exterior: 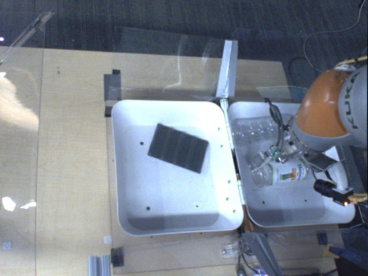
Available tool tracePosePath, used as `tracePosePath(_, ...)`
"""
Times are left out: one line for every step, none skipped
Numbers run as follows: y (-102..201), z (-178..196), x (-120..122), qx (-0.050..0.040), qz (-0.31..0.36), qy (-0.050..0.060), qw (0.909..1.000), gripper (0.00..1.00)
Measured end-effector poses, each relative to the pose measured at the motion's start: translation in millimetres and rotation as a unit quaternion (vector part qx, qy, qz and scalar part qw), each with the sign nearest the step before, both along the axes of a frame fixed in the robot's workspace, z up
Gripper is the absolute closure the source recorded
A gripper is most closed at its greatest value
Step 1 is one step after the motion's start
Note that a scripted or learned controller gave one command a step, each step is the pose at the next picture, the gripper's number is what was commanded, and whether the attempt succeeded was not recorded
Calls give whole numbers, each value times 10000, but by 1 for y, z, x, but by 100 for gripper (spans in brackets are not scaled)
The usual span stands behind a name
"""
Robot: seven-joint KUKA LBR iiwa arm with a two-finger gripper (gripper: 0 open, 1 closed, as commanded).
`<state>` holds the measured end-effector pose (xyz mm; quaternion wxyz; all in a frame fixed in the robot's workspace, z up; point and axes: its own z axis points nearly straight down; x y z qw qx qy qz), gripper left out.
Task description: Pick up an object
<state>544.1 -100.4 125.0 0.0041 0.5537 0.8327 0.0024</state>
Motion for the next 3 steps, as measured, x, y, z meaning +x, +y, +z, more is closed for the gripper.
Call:
tracePosePath(4, -15, 38, -5, 774, 6, 9970, 0)
tracePosePath(1, -36, 60, 10, 468, 72, 9989, 0)
tracePosePath(2, -22, 65, -4, 485, -19, 9988, 100)
